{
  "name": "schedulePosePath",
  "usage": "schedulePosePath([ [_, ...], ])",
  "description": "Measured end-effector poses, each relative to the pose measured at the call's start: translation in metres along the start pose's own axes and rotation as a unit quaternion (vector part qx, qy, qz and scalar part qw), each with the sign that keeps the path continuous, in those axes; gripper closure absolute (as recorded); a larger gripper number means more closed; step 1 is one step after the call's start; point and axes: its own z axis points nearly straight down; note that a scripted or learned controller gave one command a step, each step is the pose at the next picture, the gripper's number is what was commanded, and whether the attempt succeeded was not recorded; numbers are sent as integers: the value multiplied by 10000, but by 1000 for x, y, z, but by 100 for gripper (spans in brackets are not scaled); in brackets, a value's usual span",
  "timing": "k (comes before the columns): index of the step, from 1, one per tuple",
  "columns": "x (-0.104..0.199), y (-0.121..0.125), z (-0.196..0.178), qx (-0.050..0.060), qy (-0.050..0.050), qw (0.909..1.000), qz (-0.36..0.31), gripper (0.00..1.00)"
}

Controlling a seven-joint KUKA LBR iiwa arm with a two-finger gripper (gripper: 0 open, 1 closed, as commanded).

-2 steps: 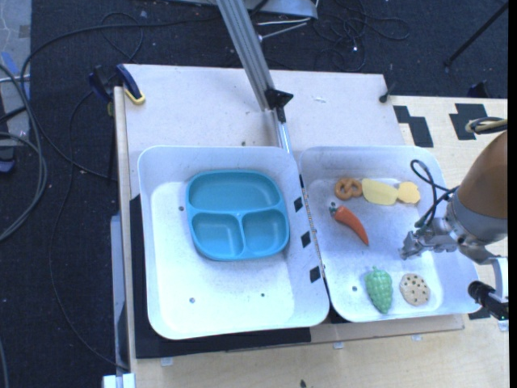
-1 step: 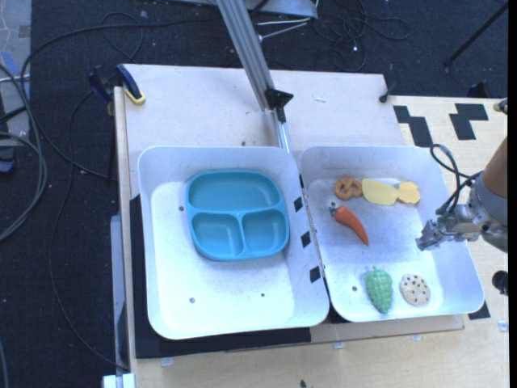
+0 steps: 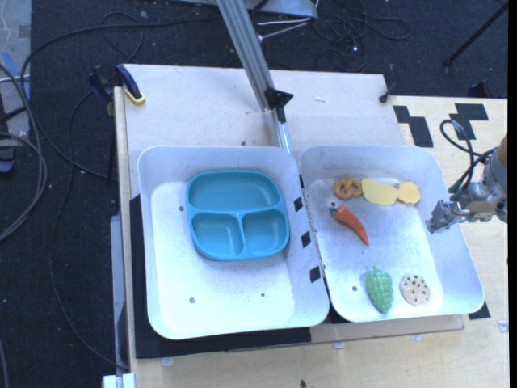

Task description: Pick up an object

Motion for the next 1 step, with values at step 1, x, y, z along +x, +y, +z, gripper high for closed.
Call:
schedulePosePath([
  [1, 0, 1, -27, 5, 2, 10000, 3, 100],
])
